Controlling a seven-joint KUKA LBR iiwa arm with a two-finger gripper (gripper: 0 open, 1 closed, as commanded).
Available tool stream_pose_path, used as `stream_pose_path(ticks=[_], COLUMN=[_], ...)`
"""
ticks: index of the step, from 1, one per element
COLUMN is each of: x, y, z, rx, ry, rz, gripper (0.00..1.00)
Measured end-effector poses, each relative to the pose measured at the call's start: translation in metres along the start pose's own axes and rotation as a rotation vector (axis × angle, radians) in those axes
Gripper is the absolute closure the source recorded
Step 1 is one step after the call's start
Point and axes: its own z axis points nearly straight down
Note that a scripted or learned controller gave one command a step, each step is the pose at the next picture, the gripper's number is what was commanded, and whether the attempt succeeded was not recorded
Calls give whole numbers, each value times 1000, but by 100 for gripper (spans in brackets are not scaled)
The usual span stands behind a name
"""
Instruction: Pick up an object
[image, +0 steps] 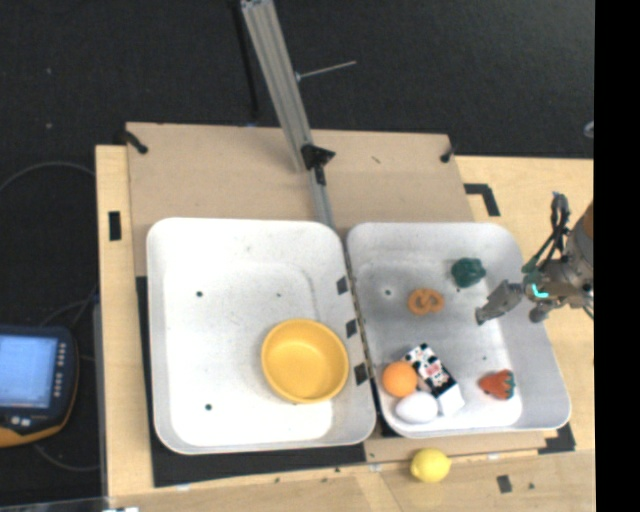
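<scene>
Pendant (33, 385) with a lit blue screen lay at the far left, off the table (280, 180), on the dark floor. Next came the left bin (220, 270), white and shallow, and in its near right part sat a yellow bowl (304, 360), upright, well apart from everything else. A grey metal pole (285, 95) slanted down from the top toward the seam between the two bins. Right of that seam was the right bin (400, 255), where the things I could pick were gathered. Near its middle lay a small orange pretzel-shaped piece (426, 300), and just beyond it, toward the far side, a dark green lump (467, 270). In the near left corner an orange ball (399, 379) touched a white egg-shaped thing (416, 408), and beside them a black-and-white carton (431, 369) lay tilted against a white piece. A red strawberry-like item (497, 384) sat alone near the right wall. In front of that bin, on the bare table, rested a yellow lemon (430, 465). My hand (510, 300) hung over the right side of the right bin, between the green lump and the red item but touching neither, with one grey finger (497, 302) pointing left; nothing was between my fingers, and I could not tell from here whether they stood apart or together.
</scene>
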Motion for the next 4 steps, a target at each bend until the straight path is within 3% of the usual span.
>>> stream_pose_path(ticks=[3, 4], x=[-1, -1], y=[-5, -4], z=[131, 120], rx=[2, -3], ry=[-2, -1], rz=[6, 9], gripper=[0, 100])
